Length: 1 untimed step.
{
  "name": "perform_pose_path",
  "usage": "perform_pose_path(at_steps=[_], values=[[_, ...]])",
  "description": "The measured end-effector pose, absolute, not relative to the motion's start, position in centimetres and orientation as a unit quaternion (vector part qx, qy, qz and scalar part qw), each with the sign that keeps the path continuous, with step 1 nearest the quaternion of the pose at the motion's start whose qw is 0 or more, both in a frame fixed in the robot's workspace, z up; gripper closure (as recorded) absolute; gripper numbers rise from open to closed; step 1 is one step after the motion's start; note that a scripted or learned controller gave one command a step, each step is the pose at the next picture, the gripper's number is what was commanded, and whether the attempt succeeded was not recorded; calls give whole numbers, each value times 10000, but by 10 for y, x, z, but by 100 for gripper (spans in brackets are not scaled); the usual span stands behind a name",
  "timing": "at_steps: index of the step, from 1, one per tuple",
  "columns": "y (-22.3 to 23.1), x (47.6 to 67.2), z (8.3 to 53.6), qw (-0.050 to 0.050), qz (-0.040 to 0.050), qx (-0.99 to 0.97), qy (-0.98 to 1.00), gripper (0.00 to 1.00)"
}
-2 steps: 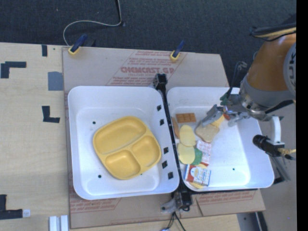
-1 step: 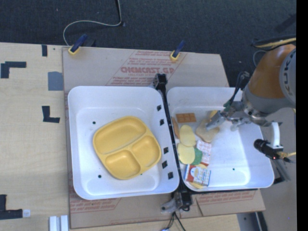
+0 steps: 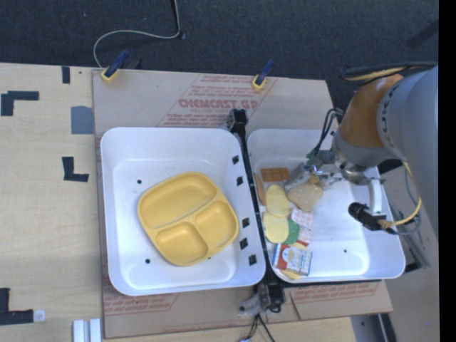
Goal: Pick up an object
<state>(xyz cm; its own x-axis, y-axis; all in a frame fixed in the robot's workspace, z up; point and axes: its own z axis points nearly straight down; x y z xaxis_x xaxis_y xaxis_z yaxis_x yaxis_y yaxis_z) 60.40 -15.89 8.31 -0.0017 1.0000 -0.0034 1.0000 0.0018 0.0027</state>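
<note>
Grey arm with orange band bent in from the right, gripper (image 3: pixel 311 174) low over the right bin (image 3: pixel 356 262), jaw state impossible to tell, tan bread-shaped piece (image 3: pixel 305 195) just beneath, long axis slanting toward upper right, yellow divided tray (image 3: pixel 187 218) in left bin (image 3: pixel 125 191).

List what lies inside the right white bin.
The right white bin holds pale yellow round pieces, a tan lump, an orange cracker-like square and a colourful packet. Anything beneath them is hidden.
</note>
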Motion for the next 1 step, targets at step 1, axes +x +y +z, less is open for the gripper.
perform_pose_path(at_steps=[1], values=[[-115,666,86,-15,-95,7037,7105,0]])
